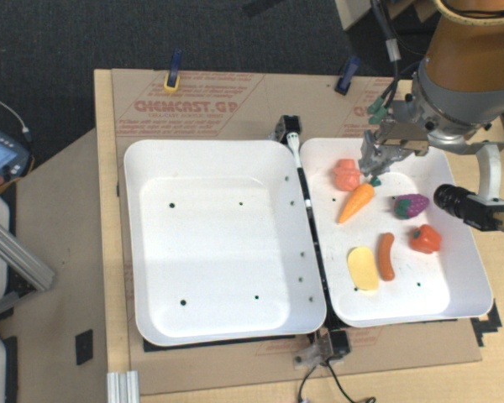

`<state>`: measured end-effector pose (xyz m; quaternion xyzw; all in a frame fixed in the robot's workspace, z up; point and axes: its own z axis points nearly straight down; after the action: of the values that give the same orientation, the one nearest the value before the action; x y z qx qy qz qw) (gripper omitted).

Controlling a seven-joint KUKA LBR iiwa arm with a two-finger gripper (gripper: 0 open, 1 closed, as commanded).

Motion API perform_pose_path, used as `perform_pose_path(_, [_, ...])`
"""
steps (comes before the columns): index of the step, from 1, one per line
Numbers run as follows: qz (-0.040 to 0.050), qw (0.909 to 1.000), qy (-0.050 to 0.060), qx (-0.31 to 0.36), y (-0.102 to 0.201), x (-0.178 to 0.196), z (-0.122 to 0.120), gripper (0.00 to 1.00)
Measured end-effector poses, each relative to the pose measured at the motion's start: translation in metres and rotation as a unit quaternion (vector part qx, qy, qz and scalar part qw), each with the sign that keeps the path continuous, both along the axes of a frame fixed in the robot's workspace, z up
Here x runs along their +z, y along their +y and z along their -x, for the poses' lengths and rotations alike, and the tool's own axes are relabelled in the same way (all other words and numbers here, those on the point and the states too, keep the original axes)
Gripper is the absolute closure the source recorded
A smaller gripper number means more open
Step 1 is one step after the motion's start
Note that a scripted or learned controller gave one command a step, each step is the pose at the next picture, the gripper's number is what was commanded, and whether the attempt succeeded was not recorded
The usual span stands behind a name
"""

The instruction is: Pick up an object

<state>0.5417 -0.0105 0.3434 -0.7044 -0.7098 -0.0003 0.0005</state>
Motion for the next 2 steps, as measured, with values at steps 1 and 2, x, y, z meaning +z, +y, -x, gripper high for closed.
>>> perform_pose_path(1, [-0.0006, 1.0000, -0.008, 0.000, 0.072, 0.117, -0.028, 1.00])
perform_pose_path(2, [0.0000, 1.0000, 0.001, -0.002, 0.146, 0.022, -0.070, 1.00])
